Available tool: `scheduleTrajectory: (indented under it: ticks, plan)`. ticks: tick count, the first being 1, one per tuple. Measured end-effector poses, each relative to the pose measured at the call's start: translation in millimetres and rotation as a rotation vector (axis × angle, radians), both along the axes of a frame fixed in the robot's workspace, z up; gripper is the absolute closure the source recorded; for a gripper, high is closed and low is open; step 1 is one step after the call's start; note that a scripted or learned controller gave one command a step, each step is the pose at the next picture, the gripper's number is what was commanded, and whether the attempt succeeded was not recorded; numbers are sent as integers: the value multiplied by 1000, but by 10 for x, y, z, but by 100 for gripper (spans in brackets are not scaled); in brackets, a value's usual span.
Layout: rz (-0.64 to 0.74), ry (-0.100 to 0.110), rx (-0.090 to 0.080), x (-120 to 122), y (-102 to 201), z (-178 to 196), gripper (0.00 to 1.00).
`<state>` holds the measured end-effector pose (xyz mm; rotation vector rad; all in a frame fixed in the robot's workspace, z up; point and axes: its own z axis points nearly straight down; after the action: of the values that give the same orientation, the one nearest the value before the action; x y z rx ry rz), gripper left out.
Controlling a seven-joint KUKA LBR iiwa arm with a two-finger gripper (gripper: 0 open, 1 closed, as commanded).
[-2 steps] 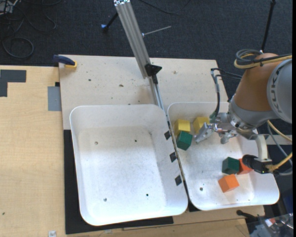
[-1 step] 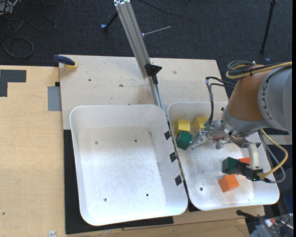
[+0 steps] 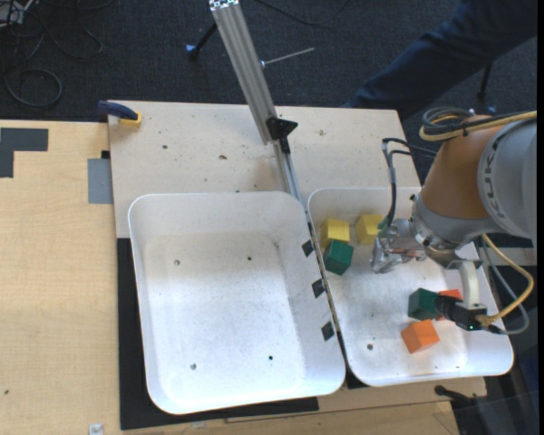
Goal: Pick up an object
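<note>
Bench: a pale speckled board (image 3: 208,148) on a dark floor, with a light wooden surface (image 3: 45,270) along its left side.
Bins: two shallow white bins side by side; the left bin (image 3: 227,297) has only dark specks on its floor, the right bin (image 3: 381,370) holds the blocks.
Divider: a row of small black clips (image 3: 317,288) runs down where the two bins meet.
Pole: a slanted aluminium rail (image 3: 249,71) rises from the far edge of the bins toward the top of the view.
Arm: grey with an orange band (image 3: 458,184), reaching in from the right over the right bin.
Gripper (image 3: 387,254): low over the middle of the right bin, near its far half; whether the fingers are spread or closed cannot be told, and no block is seen between them.
Yellow blocks: one (image 3: 336,231) near the bin's far-left corner, another (image 3: 368,227) just right of it, beside the gripper.
Dark green block (image 3: 339,256): touching the first yellow block on its near side.
Second green block (image 3: 423,303): toward the right edge.
Orange block (image 3: 421,335): near the front-right corner, just in front of the second green block.
</note>
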<state>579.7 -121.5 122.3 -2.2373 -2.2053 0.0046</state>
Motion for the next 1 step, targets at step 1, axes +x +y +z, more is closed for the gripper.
scheduleTrajectory:
  ticks: [1]
  plan:
    - [7, -5, 2, -46, 28, 606, 100]
